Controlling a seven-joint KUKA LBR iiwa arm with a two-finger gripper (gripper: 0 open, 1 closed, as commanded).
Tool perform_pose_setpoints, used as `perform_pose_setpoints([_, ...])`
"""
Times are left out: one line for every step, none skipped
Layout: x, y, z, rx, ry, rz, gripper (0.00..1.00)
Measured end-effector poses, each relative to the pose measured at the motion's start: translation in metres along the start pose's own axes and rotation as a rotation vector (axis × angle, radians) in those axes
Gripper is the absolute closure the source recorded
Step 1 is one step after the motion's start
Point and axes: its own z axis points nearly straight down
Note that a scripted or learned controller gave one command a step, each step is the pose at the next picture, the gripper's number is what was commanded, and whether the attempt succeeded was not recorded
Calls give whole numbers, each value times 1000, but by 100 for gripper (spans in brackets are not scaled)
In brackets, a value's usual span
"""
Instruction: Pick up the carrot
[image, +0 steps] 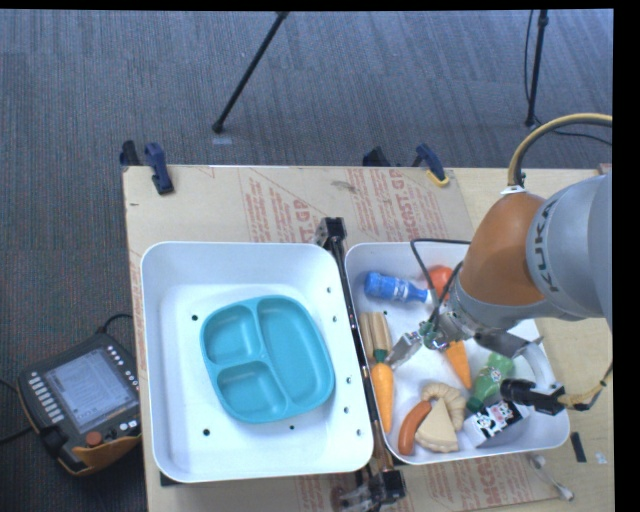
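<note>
An orange carrot (382, 392) with a green top lies along the left wall of the right bin (556, 432), pointing toward the front. A second orange, carrot-like piece (458, 364) lies near the bin's middle. My gripper (420, 343) hangs low over the bin between the two, just right of and behind the carrot's top. Its fingers look open, and one silvery finger (404, 349) reaches toward the carrot's green end. I see nothing held between them. The grey and orange arm covers the bin's back right part.
The right bin also holds a blue bottle (395, 288), wooden sticks (375, 332), a red sausage (412, 427), a bread piece (441, 418), a green bottle (490, 377) and a black-and-white item (492, 421). The left bin (165, 300) holds a blue divided plate (267, 357).
</note>
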Motion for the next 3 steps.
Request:
perform_pose_setpoints([19, -64, -1, -3, -7, -199, 0])
perform_pose_setpoints([3, 4, 0, -1, -1, -290, 0])
perform_pose_setpoints([15, -42, -2, -5, -9, -418, 0])
